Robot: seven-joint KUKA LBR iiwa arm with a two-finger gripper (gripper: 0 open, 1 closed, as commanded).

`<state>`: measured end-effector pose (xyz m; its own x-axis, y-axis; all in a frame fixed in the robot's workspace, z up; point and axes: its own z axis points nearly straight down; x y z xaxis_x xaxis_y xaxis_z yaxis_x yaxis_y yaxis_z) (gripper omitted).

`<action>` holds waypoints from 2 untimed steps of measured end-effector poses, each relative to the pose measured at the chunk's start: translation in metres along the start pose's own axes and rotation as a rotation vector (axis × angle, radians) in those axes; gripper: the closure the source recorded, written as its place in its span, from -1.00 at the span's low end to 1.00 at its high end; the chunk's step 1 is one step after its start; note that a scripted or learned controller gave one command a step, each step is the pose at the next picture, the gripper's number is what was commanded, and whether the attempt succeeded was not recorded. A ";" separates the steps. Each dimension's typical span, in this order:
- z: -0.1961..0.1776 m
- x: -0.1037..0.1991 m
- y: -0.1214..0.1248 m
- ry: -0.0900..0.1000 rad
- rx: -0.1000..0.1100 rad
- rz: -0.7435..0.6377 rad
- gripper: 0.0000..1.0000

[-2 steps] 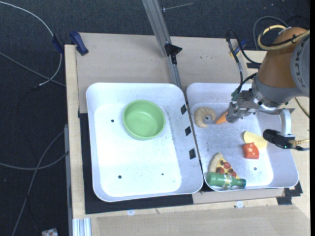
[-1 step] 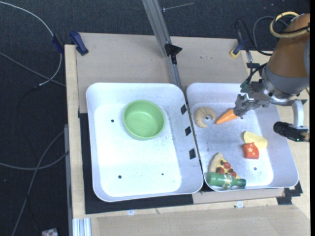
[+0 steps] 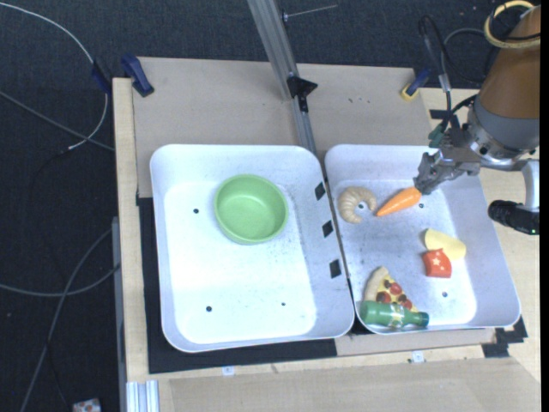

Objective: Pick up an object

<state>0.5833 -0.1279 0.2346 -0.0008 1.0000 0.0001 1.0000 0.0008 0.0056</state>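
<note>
carrot (image 3: 399,202) w/ top end touching end effector (image 3: 426,183), grip state unclear

Blue clamps (image 3: 137,75) at bench (image 3: 214,101) corners; cables (image 3: 51,33) on floor.

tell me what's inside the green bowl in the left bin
The green bowl sits in the left bin. Its inside shows plain green with nothing in it. The bin floor under the bowl is covered.
</note>
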 end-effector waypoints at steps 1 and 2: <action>-0.010 0.050 0.022 0.002 0.001 -0.005 1.00; -0.012 0.097 0.028 0.001 0.002 -0.004 1.00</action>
<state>0.6114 -0.0313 0.2472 -0.0044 1.0000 0.0012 1.0000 0.0044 0.0039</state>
